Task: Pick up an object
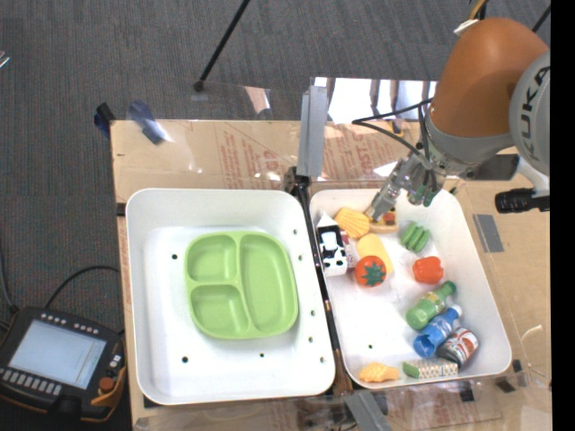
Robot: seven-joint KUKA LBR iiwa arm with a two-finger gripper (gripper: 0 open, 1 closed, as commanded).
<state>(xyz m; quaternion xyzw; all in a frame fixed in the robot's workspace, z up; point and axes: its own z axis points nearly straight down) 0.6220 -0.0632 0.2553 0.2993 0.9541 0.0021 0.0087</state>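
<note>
Teach pendant (56, 357) on the floor, well left of the left bin (144, 241). Left bin sits on the desk (207, 155), holds a green divided plate (241, 284) roughly centred in it. Right bin (481, 281) touches the left bin along the middle edge. In the right bin, nearest the left bin: black-and-white cow-print carton (332, 250), then yellow corn-like toy (352, 222) just behind it, a yellow piece (374, 248) and a red tomato (370, 272) touching it. Small orange-yellow toy (378, 372) at the front edge. Further from the left bin: green ridged toy (414, 236), red pepper (428, 269), green bottle (429, 305), blue bottle (437, 329), red-and-white can (457, 346), small green piece with a metal spring-like bit (429, 368) in front of the can. Gripper (384, 212) is low at the back of the right bin, just beside the corn-like toy, fingers narrow, cannot tell if anything is between them. Arm comes down from the far side, orange band (485, 74) above
</note>
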